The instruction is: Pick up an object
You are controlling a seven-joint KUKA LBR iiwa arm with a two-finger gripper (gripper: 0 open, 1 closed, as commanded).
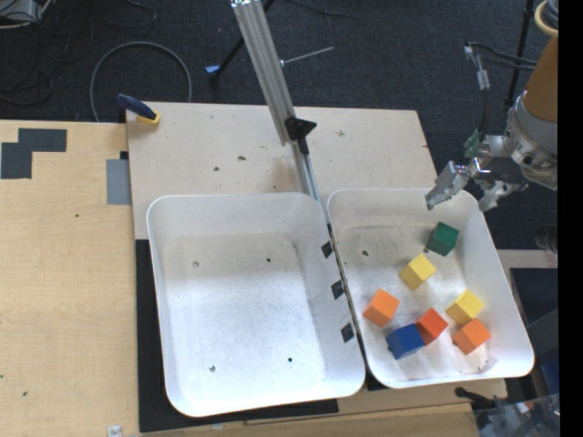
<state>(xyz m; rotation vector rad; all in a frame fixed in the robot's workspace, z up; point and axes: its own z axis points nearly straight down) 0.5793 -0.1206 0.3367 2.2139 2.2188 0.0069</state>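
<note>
No text, label or number can be read anywhere.

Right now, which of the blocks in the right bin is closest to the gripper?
The green block. It sits at the far end of the right bin, just below the gripper, and it's the only green one. The yellow, orange, red and blue blocks lie farther away.

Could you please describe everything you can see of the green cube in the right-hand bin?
The green cube is a small, solid-looking block, dark green with a matte finish and plain faces. It rests on the floor of the right bin, near its far right corner, turned slightly askew to the walls. It stands apart from the other blocks; the nearest is a yellow cube just in front of it. The gripper hovers above the bin's far rim, not touching it.
</note>
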